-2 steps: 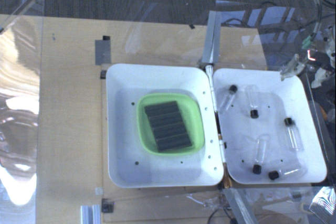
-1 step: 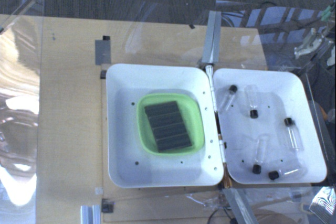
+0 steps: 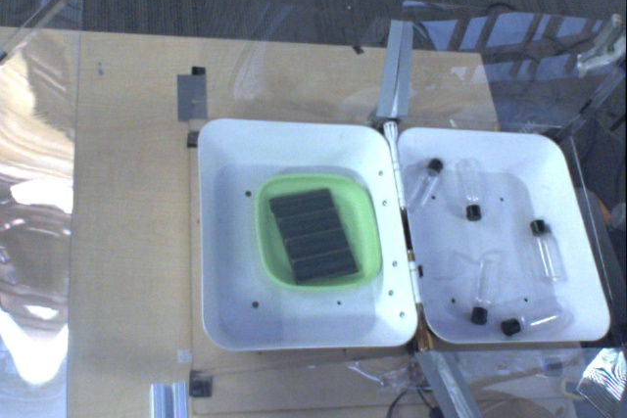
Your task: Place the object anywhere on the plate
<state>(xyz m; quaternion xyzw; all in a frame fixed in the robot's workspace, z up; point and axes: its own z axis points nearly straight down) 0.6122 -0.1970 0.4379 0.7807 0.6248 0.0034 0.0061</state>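
Observation:
A green square plate sits in the middle of the left white bin. A dark grey ribbed block lies on the plate, tilted a little, covering most of its centre. In the right white bin lie several clear plastic vials with black caps, one at the upper left, one at the right, and others along the front.
A grey metal bar stands behind the seam between the two bins. A small grey bracket sits on the wooden bench behind the left bin. Clear panels reflect light at the far left.

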